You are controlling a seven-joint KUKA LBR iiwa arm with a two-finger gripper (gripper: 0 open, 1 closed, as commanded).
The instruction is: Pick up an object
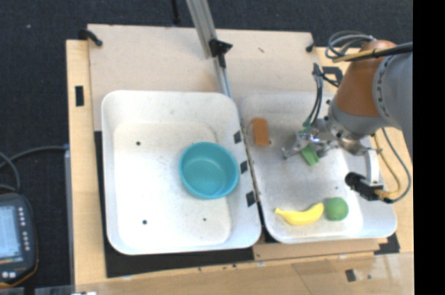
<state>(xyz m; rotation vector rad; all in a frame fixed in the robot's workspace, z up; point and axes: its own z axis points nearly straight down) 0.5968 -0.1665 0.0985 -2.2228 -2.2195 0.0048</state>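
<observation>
Two bins sat side by side on the worktop (153,57). In the left bin (125,113) a bowl (208,170) lay toward its right side. In the right bin (278,113), a block (260,132) lay near the left wall, a banana (300,215) along the near edge with a round fruit (336,209) just right of it, and the gripper (306,148) hung over the middle

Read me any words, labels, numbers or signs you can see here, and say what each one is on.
No text can be read in this view.
Handheld screen unit beside the bench: display too small and blurred to read.
Blue bowl, banana, green ball, orange block: no markings visible.
</observation>
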